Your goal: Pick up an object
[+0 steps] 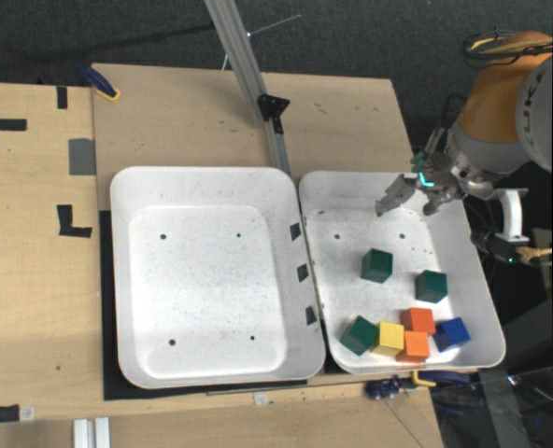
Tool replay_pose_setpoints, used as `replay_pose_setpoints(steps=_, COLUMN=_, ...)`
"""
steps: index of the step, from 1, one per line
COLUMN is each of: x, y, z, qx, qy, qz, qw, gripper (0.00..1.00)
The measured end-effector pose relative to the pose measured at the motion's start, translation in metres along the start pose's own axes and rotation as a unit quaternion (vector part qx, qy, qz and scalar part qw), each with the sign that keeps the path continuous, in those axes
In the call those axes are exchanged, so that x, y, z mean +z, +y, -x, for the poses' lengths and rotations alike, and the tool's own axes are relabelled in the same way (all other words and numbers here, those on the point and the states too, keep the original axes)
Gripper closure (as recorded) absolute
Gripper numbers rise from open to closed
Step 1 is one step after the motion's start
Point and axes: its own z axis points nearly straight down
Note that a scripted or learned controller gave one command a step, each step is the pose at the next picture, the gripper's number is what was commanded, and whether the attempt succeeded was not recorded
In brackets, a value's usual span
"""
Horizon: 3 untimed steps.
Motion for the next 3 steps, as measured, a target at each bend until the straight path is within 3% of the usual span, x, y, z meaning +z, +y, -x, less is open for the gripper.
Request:
replay_pose_setpoints(steps=1, x=-0.003, y=0.001, z=0.0, qx=-0.001, qy=-0.001, qz=0.002, qw=1.0, gripper=0.0)
replay_pose_setpoints(steps=3, x=0.104, y=-0.001, z=-0.01, qx=-0.001, qy=-0.001, qz=0.0, qw=1.0, gripper=0.0)
